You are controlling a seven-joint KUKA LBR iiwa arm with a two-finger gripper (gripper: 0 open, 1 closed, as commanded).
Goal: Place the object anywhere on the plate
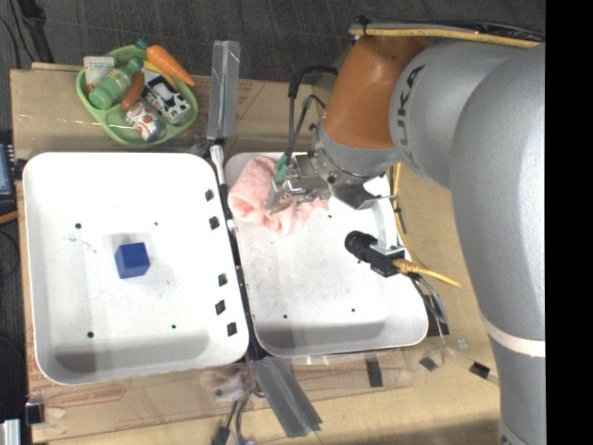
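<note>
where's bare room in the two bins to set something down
Left bin: bare all round the blue cube. Right bin: bare across its near half. Its far corner is crowded, with the gripper over the pink cloth.

A robotics lab or test cell, by the look of it: a large grey industrial arm (pixel 482 156) with an orange band reaches over a plywood surface (pixel 120 406) bearing two shallow white bins (pixel 56 360) fixed side by side with black clips and tape, cables trail across the boards, and a green bowl of toy food (pixel 137 95) sits nearby as practice props
</note>
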